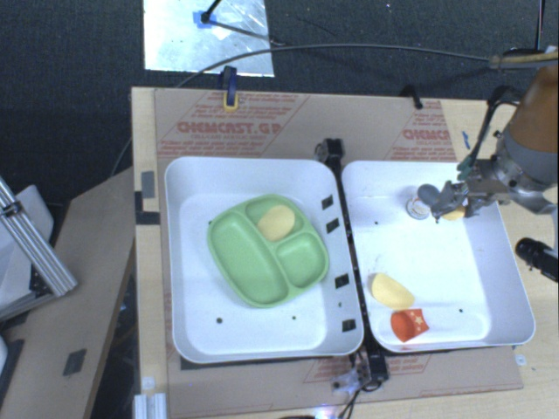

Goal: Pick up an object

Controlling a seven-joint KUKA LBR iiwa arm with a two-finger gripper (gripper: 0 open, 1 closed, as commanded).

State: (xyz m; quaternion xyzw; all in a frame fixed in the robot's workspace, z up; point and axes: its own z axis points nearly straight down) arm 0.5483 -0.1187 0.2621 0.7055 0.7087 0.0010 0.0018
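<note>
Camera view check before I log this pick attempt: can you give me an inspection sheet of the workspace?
Surface: bench board bearing left bin and right bin.
Job's things: green divided plate in left bin, a yellow piece in its upper compartment; yellow object and red object in right bin.
Clutter: foil sheet beyond the board.
Grippers: tool low over right bin; a yellowish bit beside it; grasp unclear.
Cables: thin cable arcing behind the board.
Surroundings: dark floor; aluminium rail left.

The gripper [434, 202] hangs over the right bin [507, 260] (far side), touching a small yellow piece [452, 215]; a green tray [253, 260] fills the left bin [188, 234].
</note>
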